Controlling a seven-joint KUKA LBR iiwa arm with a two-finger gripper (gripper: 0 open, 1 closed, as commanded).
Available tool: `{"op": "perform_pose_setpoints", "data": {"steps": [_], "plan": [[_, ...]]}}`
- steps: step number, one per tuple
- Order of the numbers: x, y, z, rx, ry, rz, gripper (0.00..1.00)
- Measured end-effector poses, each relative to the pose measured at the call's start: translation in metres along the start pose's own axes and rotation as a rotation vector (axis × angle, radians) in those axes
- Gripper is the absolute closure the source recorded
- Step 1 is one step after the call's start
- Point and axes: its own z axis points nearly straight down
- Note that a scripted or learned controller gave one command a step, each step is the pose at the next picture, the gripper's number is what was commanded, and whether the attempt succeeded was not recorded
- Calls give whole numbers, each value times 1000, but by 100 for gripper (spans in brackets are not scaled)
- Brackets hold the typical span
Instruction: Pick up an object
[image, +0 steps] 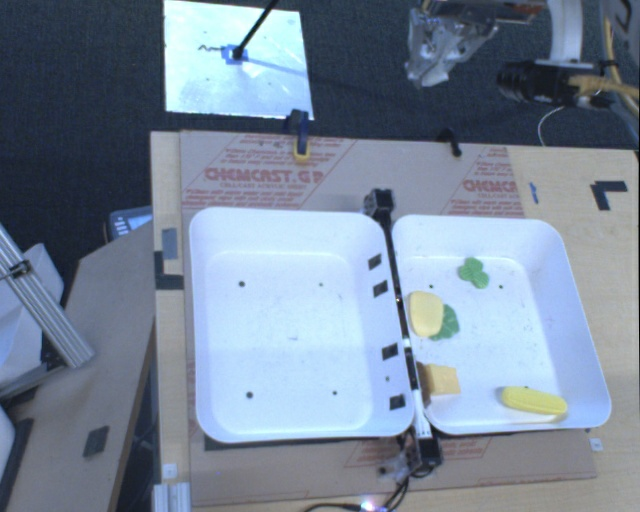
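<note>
**Gripper up high, far from the bins**

Gripper (436, 55) hangs past the far edge of the bench, above dark floor, touching nothing. Too blurred to tell its finger spread.

Right bin (560, 250) holds everything: green piece (473, 271) far, yellow oval (426, 313) overlapping a green bit (449, 322), orange block (439, 381), yellow banana-shaped piece (533, 401) at the near edge.

Left bin (215, 225) sits alongside.
</note>
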Motion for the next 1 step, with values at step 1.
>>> {"op": "perform_pose_setpoints", "data": {"steps": [1], "plan": [[-5, -45, 165, 36, -6, 6, 100]]}}
